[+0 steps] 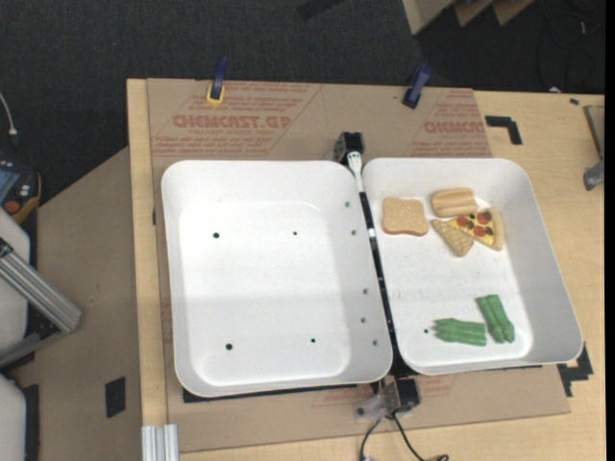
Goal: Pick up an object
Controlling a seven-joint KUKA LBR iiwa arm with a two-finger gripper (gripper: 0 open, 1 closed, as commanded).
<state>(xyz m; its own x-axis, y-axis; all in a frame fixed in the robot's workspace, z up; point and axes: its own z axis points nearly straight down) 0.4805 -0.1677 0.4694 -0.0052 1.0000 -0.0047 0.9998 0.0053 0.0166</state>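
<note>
Toy food, all of it in the right bin [550, 257], is what there is to pick from. Nearest the camera lie two green bean pods: one [461, 331] flat across the bin floor, the other [496, 317] angled beside it, their ends close together near the front wall. They lie well apart from the rest, which probably makes either one the easier approach, though both are low and thin.

Farther back sits a tighter group. A pizza slice [481, 227] touches a tan wedge [455, 237], a bun [454, 201] lies just behind them, and a bread slice [405, 217] rests to their left, near the seam between the bins. Packed so close, these leave little room either side of any one piece.

The left bin [183, 257] shows a bare white floor with a few dark dots, likely kept as the drop side. Both bins stand on a cardboard sheet [288, 113] on the table [86, 248], and at the far edge two clamps [218, 89] [417, 84] pin that sheet down, presumably so nothing shifts during tries.

Whether the jaws are open or closed cannot be told.
</note>
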